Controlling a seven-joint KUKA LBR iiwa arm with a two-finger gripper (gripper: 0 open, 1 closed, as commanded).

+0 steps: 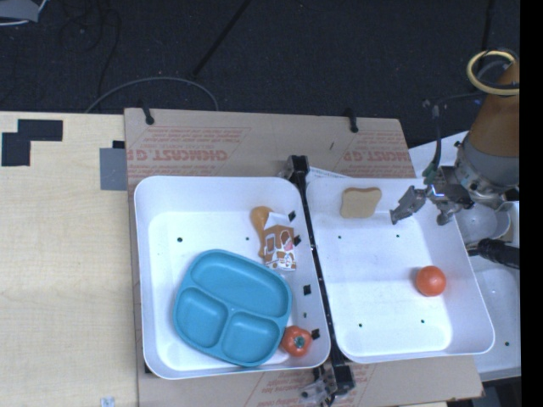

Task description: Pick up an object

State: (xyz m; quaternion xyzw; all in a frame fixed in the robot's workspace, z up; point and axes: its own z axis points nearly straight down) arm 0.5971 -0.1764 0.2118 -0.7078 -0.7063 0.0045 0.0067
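My gripper (422, 211) hangs over the far right part of the right bin (399, 346), open, with nothing between its fingers. A tan slice of toast (361, 202) lies just to its left, near the bin's back wall. An orange ball-like fruit (431, 281) rests on the bin floor below the gripper, closer to the front. In the left bin (157, 227) a blue divided plate (233, 306) lies tilted, with a small red tomato (296, 341) at its lower right corner. A brown curved piece (261, 219) and a printed packet (280, 248) lie above the plate.
A black divider clip (299, 168) sits where the two bins meet at the back. Cardboard (254, 147) lies under both bins. The wooden bench top (59, 253) stretches to the left. Cables and the arm's body (492, 134) stand at the right.
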